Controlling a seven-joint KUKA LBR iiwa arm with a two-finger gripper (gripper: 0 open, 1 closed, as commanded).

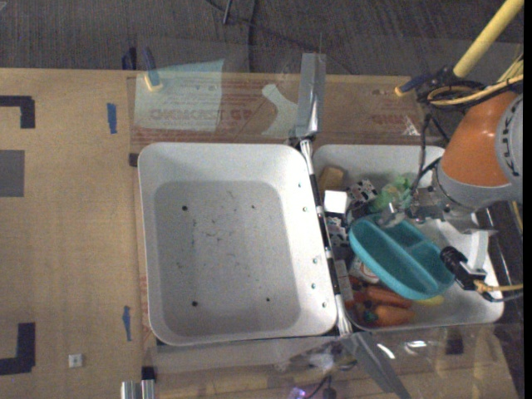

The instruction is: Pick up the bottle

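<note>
Arm (486, 152) reaches from the right over the right bin (490, 306), its gripper (395, 214) low above a teal dish (399, 258). We count two bins; the left bin (224, 239) holds nothing. We cannot pick out the bottle in the clutter.

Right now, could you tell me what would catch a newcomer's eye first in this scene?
The grey arm with its orange band reaches in from the right over the right bin, which is crowded with small things. A tilted teal tray lies on top of that pile, with orange carrot-like pieces below it. The left bin stands beside it.
</note>
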